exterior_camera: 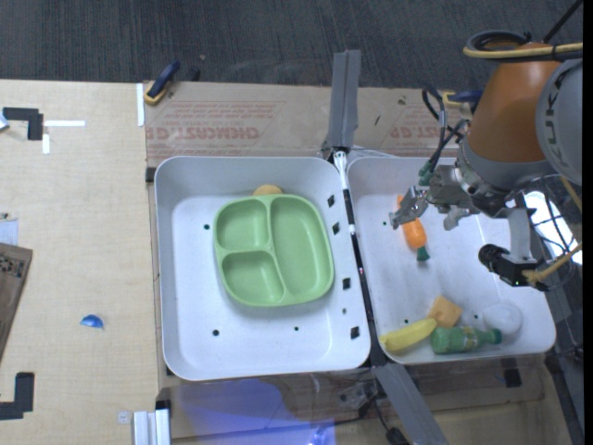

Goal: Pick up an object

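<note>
We hang over the right bin, lining up on the toy carrot.

Our gripper [419,213] sits above the far-left part of the right bin [463,286], its fingers spread and nothing between them; the toy carrot [415,235] lies just below the fingertips, orange body with a green end pointing toward the bin's near edge. We judge this to be the approach step, the grasp not yet made. Next we need to drop straight down so the fingers straddle the carrot, then close. Along the near edge lie a toy banana [409,336], a green bottle [461,339] and a small yellow-orange piece [446,311]. The left bin [185,295] holds a green divided plate [274,248].
</note>
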`<state>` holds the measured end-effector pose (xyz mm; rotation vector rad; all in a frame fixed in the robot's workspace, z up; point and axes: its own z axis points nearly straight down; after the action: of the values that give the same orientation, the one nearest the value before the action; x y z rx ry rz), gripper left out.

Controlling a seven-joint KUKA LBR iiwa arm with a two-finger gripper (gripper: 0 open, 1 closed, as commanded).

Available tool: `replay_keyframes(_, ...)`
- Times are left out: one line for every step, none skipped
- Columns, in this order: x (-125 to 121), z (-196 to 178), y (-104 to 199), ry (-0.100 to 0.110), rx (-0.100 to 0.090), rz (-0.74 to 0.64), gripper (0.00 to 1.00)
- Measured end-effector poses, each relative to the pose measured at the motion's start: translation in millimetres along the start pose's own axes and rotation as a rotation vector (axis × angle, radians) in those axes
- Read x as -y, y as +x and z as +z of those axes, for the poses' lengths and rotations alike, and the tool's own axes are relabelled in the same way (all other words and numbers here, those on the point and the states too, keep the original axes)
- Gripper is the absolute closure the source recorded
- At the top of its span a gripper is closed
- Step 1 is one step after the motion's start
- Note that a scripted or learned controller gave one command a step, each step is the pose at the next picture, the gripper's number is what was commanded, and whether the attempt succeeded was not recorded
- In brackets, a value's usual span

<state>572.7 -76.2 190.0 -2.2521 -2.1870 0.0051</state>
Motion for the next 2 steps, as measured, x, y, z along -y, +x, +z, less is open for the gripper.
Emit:
replay_keyframes(-5.7,98.3,-18.0,-0.003,0.0,-0.15,0.0)
replay_keyframes(-63.0,97.7,-19.6,-0.006,0.001,-0.267,0.0)
